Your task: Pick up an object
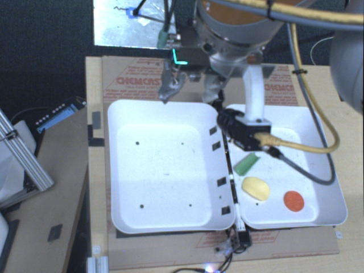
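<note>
Red printed lettering on the brown cardboard sheet [142, 78] lying under the two white bins reads partly as "CHEMCAS", repeated along its far edge beside smaller red print that is too blurred to make out.

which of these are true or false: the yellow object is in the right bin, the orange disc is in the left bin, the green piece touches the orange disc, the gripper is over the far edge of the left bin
The yellow object lies in the right bin: true.
The orange disc lies in the left bin: false, it is in the right bin.
The green piece touches the orange disc: false, they lie apart.
The gripper is over the left bin's far edge: true.
</note>
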Controlling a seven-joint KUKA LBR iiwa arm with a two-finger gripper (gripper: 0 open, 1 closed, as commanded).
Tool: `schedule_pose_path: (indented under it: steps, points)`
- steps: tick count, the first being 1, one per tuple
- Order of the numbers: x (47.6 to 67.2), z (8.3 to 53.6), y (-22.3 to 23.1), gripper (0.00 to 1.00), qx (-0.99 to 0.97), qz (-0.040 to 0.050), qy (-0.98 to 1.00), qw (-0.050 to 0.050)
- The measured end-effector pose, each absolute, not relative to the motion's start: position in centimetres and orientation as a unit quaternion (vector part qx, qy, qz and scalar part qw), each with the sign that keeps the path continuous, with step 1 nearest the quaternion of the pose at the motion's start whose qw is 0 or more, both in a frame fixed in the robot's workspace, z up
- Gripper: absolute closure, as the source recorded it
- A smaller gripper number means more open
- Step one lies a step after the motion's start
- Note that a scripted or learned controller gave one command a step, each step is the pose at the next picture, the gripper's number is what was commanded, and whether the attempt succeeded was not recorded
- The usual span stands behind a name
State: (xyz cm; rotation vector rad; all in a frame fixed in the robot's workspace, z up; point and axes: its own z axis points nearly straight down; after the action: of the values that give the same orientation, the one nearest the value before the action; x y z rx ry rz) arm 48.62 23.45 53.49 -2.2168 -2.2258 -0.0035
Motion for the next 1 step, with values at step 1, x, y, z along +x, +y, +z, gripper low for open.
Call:
schedule_pose_path:
  steps: [1]
  points:
    - [48.65,54.65,23.50,1.00,-0.705,-0.0027,-0.709,0.000]
